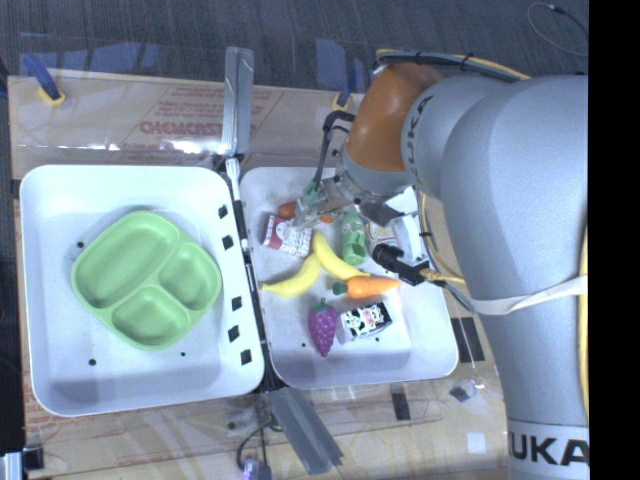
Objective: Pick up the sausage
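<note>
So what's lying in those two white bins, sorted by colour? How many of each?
Green: 2, the divided plate and a small bottle
Yellow: 1, the banana
Orange: 1, the carrot
Purple: 1, the grapes
Black and white: 1, the cow-print carton
Red and white: 1, a packet
Total: 7. Anything under the pincer is too hidden to count.

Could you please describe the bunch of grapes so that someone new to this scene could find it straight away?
Look at the right-hand white bin, the one crowded with toy food beside the bin holding the green divided plate. Near its front edge, just below the banana and left of the cow-patterned carton, lies the bunch of grapes. It is the only purple, knobbly item there.
</note>
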